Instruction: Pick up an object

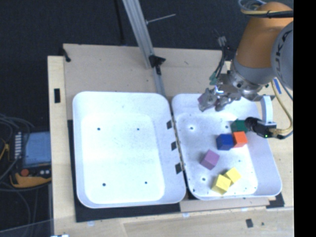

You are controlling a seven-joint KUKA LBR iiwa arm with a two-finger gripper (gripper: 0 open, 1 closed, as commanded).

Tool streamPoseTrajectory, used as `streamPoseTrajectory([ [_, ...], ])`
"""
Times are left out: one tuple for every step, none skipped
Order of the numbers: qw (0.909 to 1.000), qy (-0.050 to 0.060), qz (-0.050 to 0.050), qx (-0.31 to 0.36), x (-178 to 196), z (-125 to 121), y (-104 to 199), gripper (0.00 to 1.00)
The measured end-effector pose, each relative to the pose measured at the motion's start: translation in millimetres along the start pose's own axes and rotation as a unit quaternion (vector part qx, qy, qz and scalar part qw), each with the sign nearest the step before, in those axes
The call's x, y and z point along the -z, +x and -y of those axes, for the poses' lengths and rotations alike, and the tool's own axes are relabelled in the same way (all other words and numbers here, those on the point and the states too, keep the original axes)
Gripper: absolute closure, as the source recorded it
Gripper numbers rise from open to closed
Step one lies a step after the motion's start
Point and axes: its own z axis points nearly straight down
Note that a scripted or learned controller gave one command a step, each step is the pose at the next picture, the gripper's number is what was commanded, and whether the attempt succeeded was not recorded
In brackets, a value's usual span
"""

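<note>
Hovering over the right bin (pixel 264 179), jaws (pixel 213 101) whose state I cannot tell.

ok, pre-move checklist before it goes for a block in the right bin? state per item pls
1. Blocks sit in the right bin: ok; blue block, orange block, green block, purple block, two yellow blocks.
2. gripper holds nothing: ok, no block between its fingers.
3. Gripper over a block: not ok, it is at the bin's far edge, apart from all blocks.
4. Isolated target: ok, purple block lies alone.
5. Blue, orange, green separable: not ok, clustered.
6. Finger opening: cannot tell.
</note>
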Motion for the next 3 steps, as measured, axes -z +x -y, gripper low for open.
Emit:
streamPoseTrajectory([
  [1.0,0.001,0.0,0.001,-16.7,10.7,52.3,1.0],
  [1.0,0.0,-0.001,0.001,-10.2,22.9,105.2,1.0],
  [1.0,0.001,0.0,0.001,-28.0,37.7,149.2,1.0],
])
